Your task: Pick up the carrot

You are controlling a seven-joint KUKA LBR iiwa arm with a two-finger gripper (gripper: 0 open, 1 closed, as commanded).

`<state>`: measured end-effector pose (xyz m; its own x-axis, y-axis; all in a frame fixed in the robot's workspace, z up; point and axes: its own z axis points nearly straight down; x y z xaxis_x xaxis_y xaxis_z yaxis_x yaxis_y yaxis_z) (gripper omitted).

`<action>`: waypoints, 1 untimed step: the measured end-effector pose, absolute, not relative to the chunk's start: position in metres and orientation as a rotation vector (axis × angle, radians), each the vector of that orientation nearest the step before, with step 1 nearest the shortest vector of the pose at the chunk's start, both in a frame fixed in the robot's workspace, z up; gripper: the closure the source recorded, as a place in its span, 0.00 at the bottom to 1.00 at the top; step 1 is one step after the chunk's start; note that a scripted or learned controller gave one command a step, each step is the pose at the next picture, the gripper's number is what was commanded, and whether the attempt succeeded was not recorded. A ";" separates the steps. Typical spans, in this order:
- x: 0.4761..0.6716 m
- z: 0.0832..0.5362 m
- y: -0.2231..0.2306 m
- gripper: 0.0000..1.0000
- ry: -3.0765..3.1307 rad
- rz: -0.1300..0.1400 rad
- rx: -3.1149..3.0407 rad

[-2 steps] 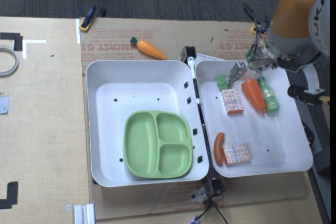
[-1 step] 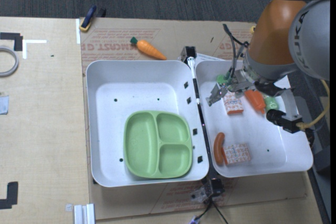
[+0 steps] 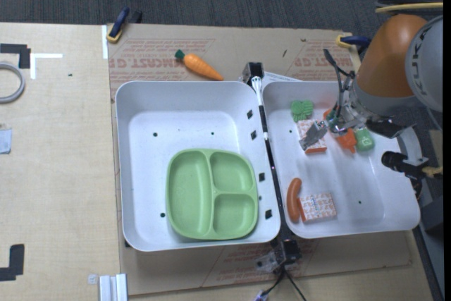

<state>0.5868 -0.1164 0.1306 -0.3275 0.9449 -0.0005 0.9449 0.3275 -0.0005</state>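
Carrot lies on cardboard sheet on tabletop, outside both bins, just behind left bin back rim, green top pointing left. Green divided plate in left bin. Jaws low in right bin, well apart from carrot, among small toys; open or closed: can't tell. Sausage and patterned block at right bin front.
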 end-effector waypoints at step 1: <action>0.587 0.140 -0.117 1.00 2.556 -0.001 1.825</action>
